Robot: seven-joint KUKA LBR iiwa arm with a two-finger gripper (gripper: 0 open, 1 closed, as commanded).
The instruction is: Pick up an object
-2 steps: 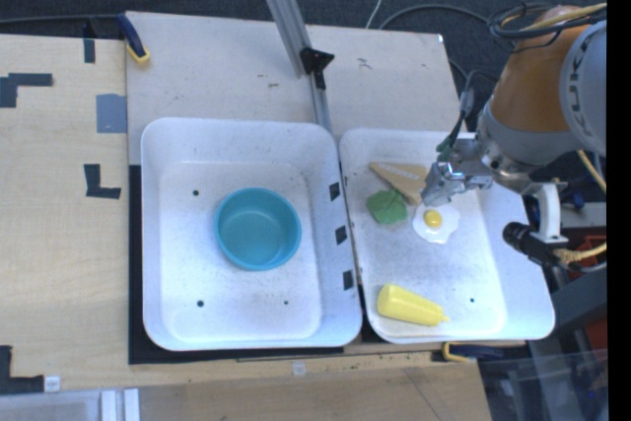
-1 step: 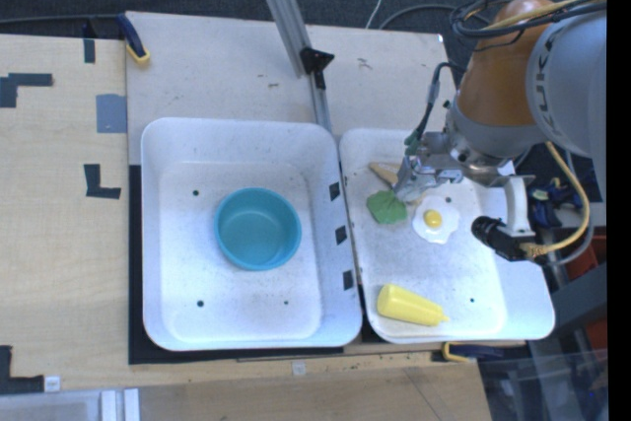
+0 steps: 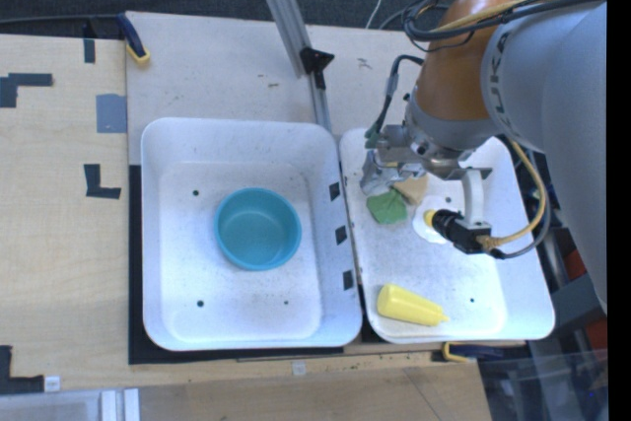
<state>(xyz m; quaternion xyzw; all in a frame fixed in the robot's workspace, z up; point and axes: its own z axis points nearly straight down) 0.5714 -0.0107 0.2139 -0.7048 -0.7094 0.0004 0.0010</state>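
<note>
From my screen, the far left of the frame is bare wooden counter (image 3: 59, 242) with a few dark tape marks on it. A yellow-tipped clamp (image 3: 134, 41) sits at the upper left, on the corner of the paler board that carries the bins.

The left bin (image 3: 168, 311) holds one thing, a blue bowl (image 3: 258, 228), upright and roughly centred, well clear of every wall.

A grey metal post (image 3: 281, 0) slants down from the top middle of the frame and meets the counter just above the seam where the two bins touch.

The right bin (image 3: 523, 311) holds more. In its upper left part a green block (image 3: 387, 207) lies close to the wall shared with the other bin. Just right of it and slightly higher, a tan piece (image 3: 410, 188) peeks out from under the arm's wrist. Lower down, near the bottom edge of this bin, a yellow wedge (image 3: 409, 307) lies on its side, well apart from the green block.

The tool (image 3: 380, 175) hangs over the upper left of the right bin, directly above the green block and at its top edge. I cannot tell from this angle whether it is released or clenched, nor whether it touches the block.

The arm (image 3: 463, 64), orange above the wrist and grey beyond, fills the upper right of the frame, with black and yellow cables (image 3: 493, 237) looping over the bin's right side.
</note>
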